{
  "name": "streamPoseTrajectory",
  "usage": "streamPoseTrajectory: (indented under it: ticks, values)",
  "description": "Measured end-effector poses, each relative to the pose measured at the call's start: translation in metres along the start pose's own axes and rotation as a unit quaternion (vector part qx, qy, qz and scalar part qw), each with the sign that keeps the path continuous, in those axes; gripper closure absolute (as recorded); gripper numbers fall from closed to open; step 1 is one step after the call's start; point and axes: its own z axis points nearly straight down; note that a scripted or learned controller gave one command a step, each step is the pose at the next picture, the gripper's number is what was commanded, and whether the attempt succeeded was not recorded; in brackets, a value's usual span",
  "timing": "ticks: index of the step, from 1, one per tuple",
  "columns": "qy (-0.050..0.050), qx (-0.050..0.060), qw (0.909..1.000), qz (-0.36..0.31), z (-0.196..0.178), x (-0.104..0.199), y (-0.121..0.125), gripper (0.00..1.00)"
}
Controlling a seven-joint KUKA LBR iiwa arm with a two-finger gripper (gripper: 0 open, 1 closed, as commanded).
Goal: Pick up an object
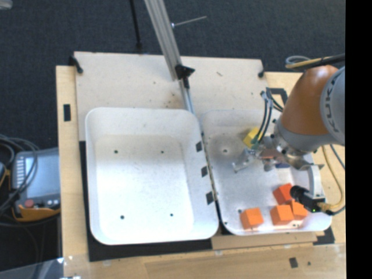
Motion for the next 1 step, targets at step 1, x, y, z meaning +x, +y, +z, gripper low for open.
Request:
streamPoseTrajectory:
  ticks: [1]
  values:
    - [0.0,0.0,1.0,0.002,0.0536,0.0049,0.0074,0.0]
